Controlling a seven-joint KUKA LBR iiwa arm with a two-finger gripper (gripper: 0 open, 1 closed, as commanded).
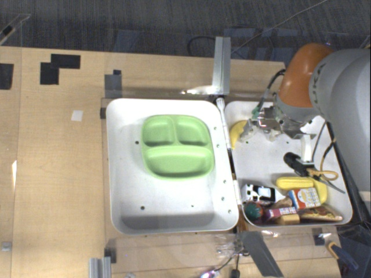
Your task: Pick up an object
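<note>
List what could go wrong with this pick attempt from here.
1. The gripper sits in the right white bin beside a yellow object that lies against the bin's wall; the fingers may strike the wall or slip off.
2. The other objects are heaped in the bin's near corner, so a grab there may catch several or none.

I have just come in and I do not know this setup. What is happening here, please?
A grey robot arm reaches in from the right over the right bin. Its gripper hangs low near the bin's far left corner, close to a yellow object. Several small objects lie heaped along the near edge of this bin, among them a yellow piece. The left bin holds a green divided plate.
</note>
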